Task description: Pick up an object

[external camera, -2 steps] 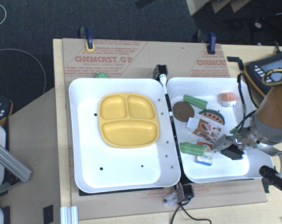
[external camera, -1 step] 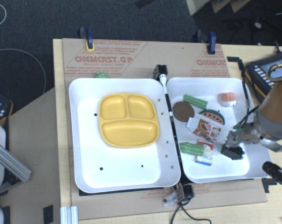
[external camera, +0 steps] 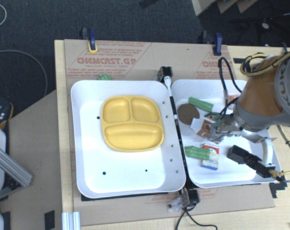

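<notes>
My gripper [external camera: 215,132] is low over the middle of the right bin [external camera: 197,177], reaching in from the right. Directly beside it on the left lies a small brown and white packet [external camera: 205,127]; whether the gripper touches it is hidden. A brown disc [external camera: 187,113] lies further left near the bin's left wall. One green tube [external camera: 200,104] rests toward the back. A second green piece [external camera: 196,152] and a small red, white and blue box [external camera: 211,159] lie in front of the gripper.
The left bin [external camera: 87,166] holds a yellow divided plate [external camera: 132,123]. A small green scrap [external camera: 104,77] lies on the board behind that bin. Clamps [external camera: 91,39] hold the board's far edge.
</notes>
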Tool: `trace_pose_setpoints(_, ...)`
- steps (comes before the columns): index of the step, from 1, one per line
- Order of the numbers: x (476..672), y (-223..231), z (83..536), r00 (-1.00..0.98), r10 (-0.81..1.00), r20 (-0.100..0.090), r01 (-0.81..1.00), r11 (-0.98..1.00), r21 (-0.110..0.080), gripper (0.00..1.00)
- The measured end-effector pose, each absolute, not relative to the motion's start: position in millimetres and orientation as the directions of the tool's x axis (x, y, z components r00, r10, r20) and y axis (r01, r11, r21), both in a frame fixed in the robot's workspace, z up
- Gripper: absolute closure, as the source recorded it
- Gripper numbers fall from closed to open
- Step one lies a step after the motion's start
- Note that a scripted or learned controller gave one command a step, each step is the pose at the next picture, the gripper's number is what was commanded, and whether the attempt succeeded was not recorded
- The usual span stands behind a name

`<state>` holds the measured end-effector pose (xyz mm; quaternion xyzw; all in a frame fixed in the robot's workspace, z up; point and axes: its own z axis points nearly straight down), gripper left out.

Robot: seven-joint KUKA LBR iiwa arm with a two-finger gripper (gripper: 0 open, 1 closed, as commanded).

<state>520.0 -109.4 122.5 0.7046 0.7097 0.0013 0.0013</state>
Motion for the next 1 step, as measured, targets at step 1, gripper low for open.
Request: trace_pose_setpoints(1, 488.0, -33.8, 187.0, -0.005, 1.000, 0.000, 1.000, 0.005, 0.002, 1.00)
